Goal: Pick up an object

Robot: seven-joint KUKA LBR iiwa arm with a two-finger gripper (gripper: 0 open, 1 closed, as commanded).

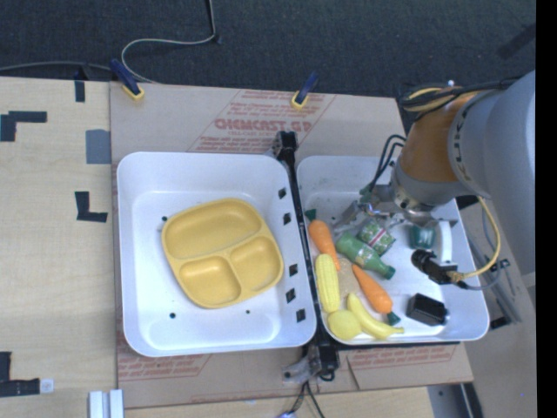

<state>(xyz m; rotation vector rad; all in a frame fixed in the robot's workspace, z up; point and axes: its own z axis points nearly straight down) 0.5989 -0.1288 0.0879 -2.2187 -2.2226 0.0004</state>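
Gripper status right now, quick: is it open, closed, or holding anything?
Gripper: down in the right bin over the green bottle; open, closed or holding cannot be told.

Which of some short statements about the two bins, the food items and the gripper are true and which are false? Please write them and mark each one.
1. The yellow tray lies in the left bin. True.
2. The corn lies in the left bin. False: it lies in the right bin, near the wall between the bins.
3. The gripper is over the right bin, close to the green bottle. True.
4. The banana rests on the yellow tray. False: it lies near the front edge of the right bin, beside the lemon.
5. Two carrots are in the right bin. True: one near the wall between the bins, one beside the corn.
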